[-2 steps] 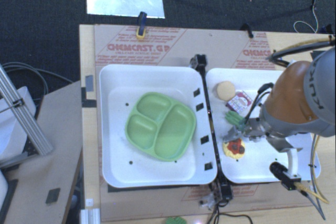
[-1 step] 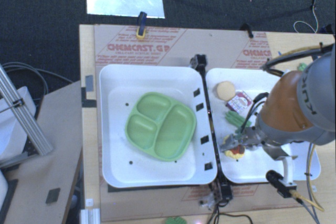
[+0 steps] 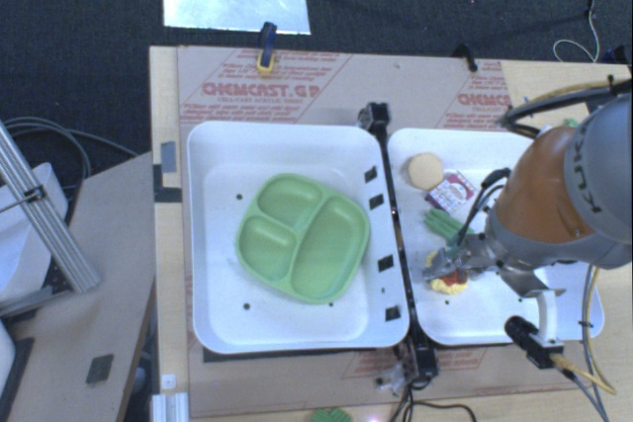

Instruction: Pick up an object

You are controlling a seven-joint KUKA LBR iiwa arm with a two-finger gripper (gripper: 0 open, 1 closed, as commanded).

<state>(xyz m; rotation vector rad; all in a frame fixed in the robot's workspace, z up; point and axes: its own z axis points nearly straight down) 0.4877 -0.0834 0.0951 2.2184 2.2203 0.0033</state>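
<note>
Leftmost, a green divided plate (image 3: 303,237) is seen lying flat in the left bin (image 3: 213,311), well apart from the arm. In the right bin (image 3: 475,331), the candidate objects are clustered near the divider, presumably for reach: a tan round item (image 3: 425,170), a red-and-white packet (image 3: 454,192), a green piece (image 3: 442,223) and a small yellow-and-red item (image 3: 450,284). The end effector (image 3: 447,264) is lowered just above the yellow-and-red item. Whether it is spread or pressed together cannot be told; no grasp is confirmed.

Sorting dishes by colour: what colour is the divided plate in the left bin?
Light green, seen clearly in the camera view: the three-compartment plastic plate.
</note>
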